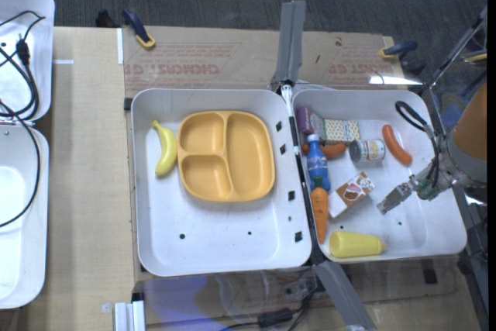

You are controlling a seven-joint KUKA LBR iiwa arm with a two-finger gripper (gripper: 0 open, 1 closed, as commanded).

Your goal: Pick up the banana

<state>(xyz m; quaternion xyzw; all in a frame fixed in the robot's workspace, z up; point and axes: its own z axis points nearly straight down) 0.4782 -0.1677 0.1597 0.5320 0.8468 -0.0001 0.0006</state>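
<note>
Here the banana (164, 149) lies near the left bin's (147, 244) left wall, just beside the yellow divided plate (227, 154), with bare floor below. The gripper (394, 198) hovers over the right bin (434, 240); whether its fingers are open or closed, I cannot tell. Cardboard (209, 58) behind reads mirrored, "CHEMC21."

In the left bin (147, 244) you find the banana (163, 149) lying against the left side of the divided plate (227, 155), which sits toward the bin's far half. In the right bin (442, 240) you see a bottle (316, 163) and a carrot (320, 214) lined up along the left wall, a can (367, 150) and a sausage (396, 145) farther back, a small carton (353, 192) in the middle, and a squeeze bottle (356, 244) at the near edge. The gripper (393, 198) hovers over that bin's right part, well apart from the banana.
</note>
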